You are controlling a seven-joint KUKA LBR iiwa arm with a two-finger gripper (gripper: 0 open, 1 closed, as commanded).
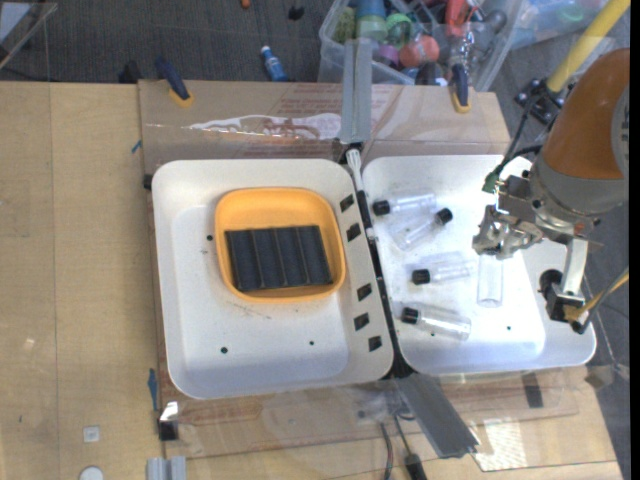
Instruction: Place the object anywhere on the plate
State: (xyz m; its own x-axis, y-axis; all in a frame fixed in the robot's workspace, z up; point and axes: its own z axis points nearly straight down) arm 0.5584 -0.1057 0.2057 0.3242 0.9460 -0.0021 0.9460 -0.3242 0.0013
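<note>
clear plastic is what the task's things are made of: small see-through vials with black caps, loose in the right bin (520, 353), lying on their sides because nothing props them up. nearest the camera lies one vial (436, 321) close to the divider, cap to the left. a little farther in, a second vial (443, 271) rests near the bin's middle, and to its right a capless-looking tube (489, 281) lies just below the gripper (497, 240). the gripper hangs over the right half of that bin, wrist pointing down, probably set to pick from the scatter under it. its fingers are hidden in glare and metal clutter, so i cannot tell whether they are spread or pinching anything; no vial is plainly between them. farther still, two more vials (412, 212) lie near the bin's far left part, one crossing toward the other. the orange plate (232, 211) sits in the left bin (190, 363), well apart from every vial, with a dark ribbed insert (278, 258) on it. nothing from the task rests on the plate yet, so i judge the pick is not done.
</note>
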